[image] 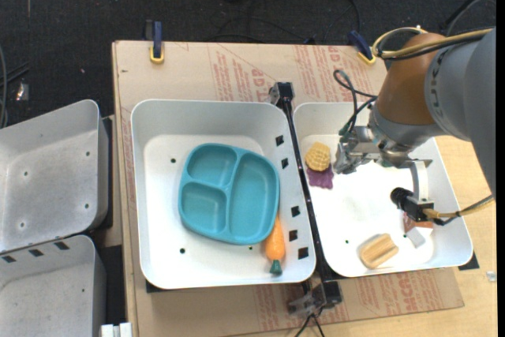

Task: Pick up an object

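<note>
Gripper: we see the gripper low over the right bin, near its back left corner, on the grey arm that comes in from the right.
Grip: we cannot tell from this slant whether it is spread or closed, and we see nothing held in it.
Nearest object: a round yellow biscuit with a waffled face lies just left of the gripper, close to the wall between the bins.
Beneath it: a purple scrap touches the biscuit's near edge and lies flat on the bin floor.
Handling, as we judge it: the biscuit looks like a light, stiff toy, with a ribbed face that should not slip.
Where to hold: we would take it across its rim at the widest part, from the side away from the wall.
Risk: a crooked close could nudge it against the wall or catch the purple scrap with it.
Other candidate: a tan loaf lies well apart at the bin's front, blocky and open on all sides.
Left bin: the left bin carries a teal divided plate with a toy carrot at its front right edge.
</note>
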